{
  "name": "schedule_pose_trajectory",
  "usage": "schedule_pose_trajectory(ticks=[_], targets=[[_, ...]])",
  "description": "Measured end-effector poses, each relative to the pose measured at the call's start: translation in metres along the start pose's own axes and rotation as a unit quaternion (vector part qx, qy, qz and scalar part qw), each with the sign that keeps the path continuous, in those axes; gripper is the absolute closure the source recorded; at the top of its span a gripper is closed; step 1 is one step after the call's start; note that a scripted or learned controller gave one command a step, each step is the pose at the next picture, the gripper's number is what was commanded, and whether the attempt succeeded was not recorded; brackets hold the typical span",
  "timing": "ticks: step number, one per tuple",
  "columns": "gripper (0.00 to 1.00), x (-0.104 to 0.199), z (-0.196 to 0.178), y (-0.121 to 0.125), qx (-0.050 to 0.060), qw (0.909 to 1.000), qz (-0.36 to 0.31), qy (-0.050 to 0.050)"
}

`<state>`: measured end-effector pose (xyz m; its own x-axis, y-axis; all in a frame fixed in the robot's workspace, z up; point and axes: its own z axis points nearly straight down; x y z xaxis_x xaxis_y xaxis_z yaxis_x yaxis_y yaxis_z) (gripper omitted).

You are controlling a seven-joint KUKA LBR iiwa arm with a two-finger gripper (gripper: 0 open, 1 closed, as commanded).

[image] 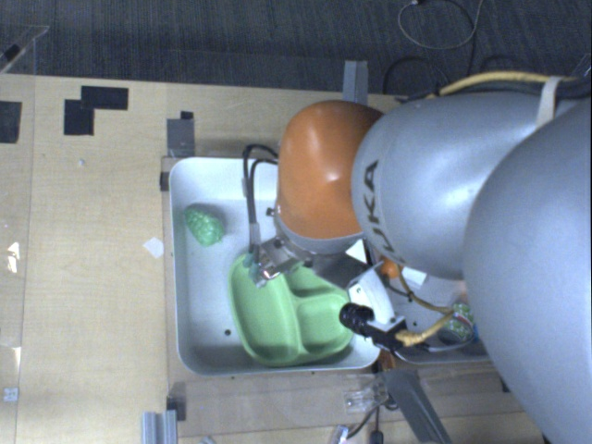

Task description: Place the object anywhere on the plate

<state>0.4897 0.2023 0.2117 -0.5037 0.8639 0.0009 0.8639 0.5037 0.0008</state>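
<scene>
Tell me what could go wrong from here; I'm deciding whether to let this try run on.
1. The green object lies apart from the plate, near the bin's far corner, so a grasp beside the wall may slip.
2. The arm hangs over the plate, hiding its gripper; a descent could knock the plate.

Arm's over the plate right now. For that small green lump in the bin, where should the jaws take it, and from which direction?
Probably straight down from above, closing across the middle of the small green lump. It is a rounded, bumpy blob lying alone on the white bin floor, apart from the green plate. The bin's wall lies close on its left, so a side approach looks cramped.
</scene>
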Motion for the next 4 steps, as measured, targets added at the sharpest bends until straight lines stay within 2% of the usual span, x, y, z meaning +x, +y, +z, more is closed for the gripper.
schedule_pose_trajectory(ticks=[2, 3, 4], targets=[[1.00, -0.002, -0.017, 0.003, 0.000, 1.0000, -0.001, 0.000], [1.00, -0.064, -0.005, 0.026, 0.001, 0.9941, 0.108, -0.001], [1.00, -0.008, -0.018, 0.016, 0.000, 0.9991, 0.042, 0.000]])
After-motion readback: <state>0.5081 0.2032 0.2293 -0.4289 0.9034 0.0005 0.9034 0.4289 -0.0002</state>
